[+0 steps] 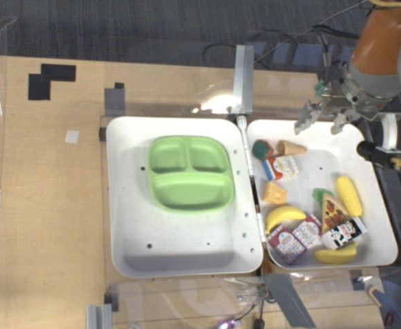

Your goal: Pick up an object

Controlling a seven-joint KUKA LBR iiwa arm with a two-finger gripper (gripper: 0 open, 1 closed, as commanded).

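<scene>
Here the end effector point(321, 120) hangs with fingers spread, holding nothing, above the right bin's point(382, 208) far edge.

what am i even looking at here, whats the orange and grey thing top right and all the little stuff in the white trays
This is one camera fixed above a bench, looking down at a slant. The grey and orange thing is a robot arm reaching in from the right. At its end is a two-finger gripper, its fingers spread apart with nothing between them, hanging over the far edge of the right bin.

Two shallow white bins sit side by side. The left bin holds a green divided plate. The right bin holds small toy foods: a corn cob, a banana, a pizza slice, an ice cream cone and some small cartons. The robot's job is to pick one up; so far it holds nothing.
</scene>
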